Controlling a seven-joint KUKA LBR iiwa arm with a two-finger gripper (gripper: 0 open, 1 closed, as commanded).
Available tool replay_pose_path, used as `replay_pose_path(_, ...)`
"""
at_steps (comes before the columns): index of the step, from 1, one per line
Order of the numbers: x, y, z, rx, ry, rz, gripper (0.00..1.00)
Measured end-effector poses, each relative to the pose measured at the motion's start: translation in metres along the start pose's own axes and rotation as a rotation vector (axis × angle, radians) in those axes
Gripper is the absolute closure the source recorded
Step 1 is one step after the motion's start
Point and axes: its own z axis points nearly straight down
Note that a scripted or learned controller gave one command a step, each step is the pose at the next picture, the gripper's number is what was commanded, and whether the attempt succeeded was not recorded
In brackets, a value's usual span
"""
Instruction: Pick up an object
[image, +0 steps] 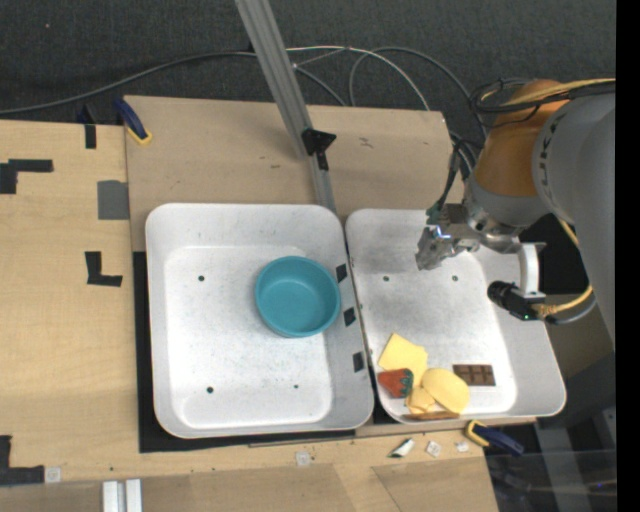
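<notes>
Nearest the camera, the right bin's (520, 395) front corner holds a cluster: two yellow pieces (402, 352) and (446, 390) that I can separate, one small red item (397, 380) and one brown chocolate-like block (474, 375), all close together. Further back, one blue bowl (296, 296) sits in the left bin (190, 250). The gripper (432, 250) hangs over the right bin's far end, carrying nothing; whether its jaws stand apart I cannot tell. This looks like the approach step: next it must travel forward over the cluster and descend.

I see my arm (560, 150) reaching in from the right, its orange band sitting above the grey wrist. The gripper (432, 250) points down and to the left, with nothing visible between its tips. Cables loop around the wrist.
</notes>
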Motion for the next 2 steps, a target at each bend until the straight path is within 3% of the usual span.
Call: replay_pose_path(2, 0.007, -0.009, -0.116, -0.003, 0.0, -0.001, 1.0)
